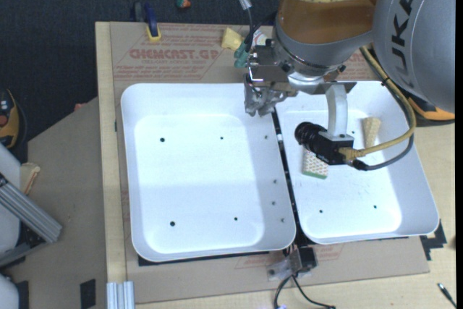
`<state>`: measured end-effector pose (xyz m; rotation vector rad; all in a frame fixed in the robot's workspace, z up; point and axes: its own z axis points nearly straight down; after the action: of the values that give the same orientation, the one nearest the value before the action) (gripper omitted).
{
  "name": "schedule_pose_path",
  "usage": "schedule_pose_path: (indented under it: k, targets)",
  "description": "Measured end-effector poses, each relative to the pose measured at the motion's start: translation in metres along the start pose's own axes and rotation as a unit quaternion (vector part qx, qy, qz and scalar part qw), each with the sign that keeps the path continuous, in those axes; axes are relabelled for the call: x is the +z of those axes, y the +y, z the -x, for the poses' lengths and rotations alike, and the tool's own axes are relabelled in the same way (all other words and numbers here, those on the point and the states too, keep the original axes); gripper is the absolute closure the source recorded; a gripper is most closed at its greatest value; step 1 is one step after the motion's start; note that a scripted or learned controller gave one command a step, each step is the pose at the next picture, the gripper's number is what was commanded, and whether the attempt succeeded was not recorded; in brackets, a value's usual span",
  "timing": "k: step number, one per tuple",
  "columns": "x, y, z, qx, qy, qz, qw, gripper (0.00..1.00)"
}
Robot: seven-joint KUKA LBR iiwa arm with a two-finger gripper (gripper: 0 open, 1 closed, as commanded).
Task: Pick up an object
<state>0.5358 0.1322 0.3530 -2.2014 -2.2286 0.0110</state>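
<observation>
At the far rim where the two bins meet, the arm's two-finger gripper (pixel 258 103) hangs low, its metal parts bunched over the dividing edge beneath the orange band. Whether it is parted or closed cannot be told from this angle, and no object can be seen in it.

Just right of it, inside the right-hand shallow white plastic bin (pixel 383 221), a white bracket carries a black cylindrical fitting (pixel 318 141) with a yellow cable trailing off to the right. Partly under that fitting lies a small flat tan piece with a dotted, waffle-like face (pixel 315 166), resting on the bin floor. Further right, near the bin's far side, sits a pale beige wedge-shaped piece (pixel 371 129).

The left-hand shallow white plastic bin (pixel 145 177) lies beyond the divider.

As for progress, I judge the pick not yet made: both candidate pieces rest on the floor of the right bin, apart from the tool. What is left is the whole of it: descending over one piece, closing on it and lifting.
</observation>
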Motion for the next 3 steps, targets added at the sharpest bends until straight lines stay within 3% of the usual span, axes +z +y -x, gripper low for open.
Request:
schedule_pose_path:
  k: [1, 2, 3]
  targets:
    - [0.012, -0.06, 0.068, 0.009, -0.001, 0.002, 1.0, 1.0]
    - [-0.045, 0.027, 0.0, 0.003, 0.001, 0.012, 0.9999, 1.0]
    - [-0.075, 0.041, 0.082, 0.01, -0.002, 0.01, 0.9999, 1.0]
